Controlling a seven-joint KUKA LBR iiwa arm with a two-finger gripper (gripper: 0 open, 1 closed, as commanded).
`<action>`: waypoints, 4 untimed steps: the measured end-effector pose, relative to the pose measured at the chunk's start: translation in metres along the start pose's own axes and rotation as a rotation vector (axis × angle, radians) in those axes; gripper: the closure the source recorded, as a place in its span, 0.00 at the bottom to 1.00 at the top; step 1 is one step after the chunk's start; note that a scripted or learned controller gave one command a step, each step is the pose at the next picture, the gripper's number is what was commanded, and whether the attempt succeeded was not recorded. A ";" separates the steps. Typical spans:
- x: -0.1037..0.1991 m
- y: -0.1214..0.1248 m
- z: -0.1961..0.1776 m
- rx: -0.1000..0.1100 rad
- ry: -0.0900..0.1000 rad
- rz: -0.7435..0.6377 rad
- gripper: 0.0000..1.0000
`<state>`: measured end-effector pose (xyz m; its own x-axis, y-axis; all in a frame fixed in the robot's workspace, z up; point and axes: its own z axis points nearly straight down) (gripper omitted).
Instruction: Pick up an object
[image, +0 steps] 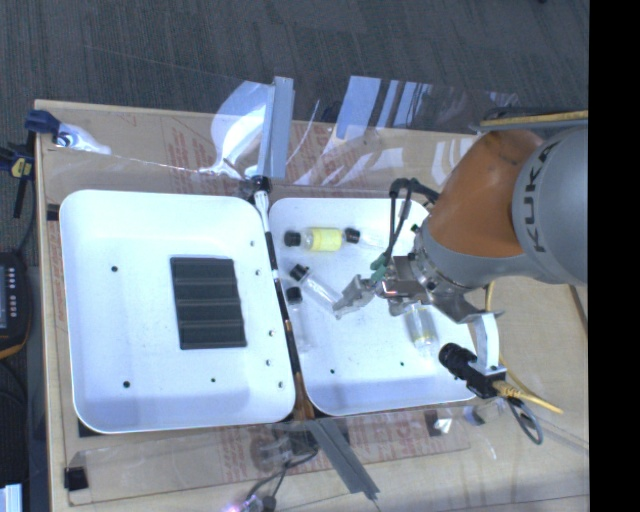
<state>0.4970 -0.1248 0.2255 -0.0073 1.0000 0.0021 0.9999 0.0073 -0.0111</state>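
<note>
Camera view: we are watching the arm (500, 210) reaching over the right bin (330, 385).
Jaws (352, 296): we cannot tell their state.
Yellow bottle (324, 238): lying nearby.

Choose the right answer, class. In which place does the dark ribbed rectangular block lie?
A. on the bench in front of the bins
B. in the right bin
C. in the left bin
C: the dark ribbed block lies flat near the middle of the left bin.
</note>
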 end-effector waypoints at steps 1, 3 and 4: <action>-0.032 0.044 0.135 -0.009 -0.014 -0.142 0.00; -0.004 0.158 0.138 0.008 -0.001 -0.165 0.00; -0.003 0.157 0.132 0.013 -0.001 -0.170 1.00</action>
<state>0.6529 -0.1268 0.0918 -0.1759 0.9844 0.0043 0.9841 0.1760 -0.0235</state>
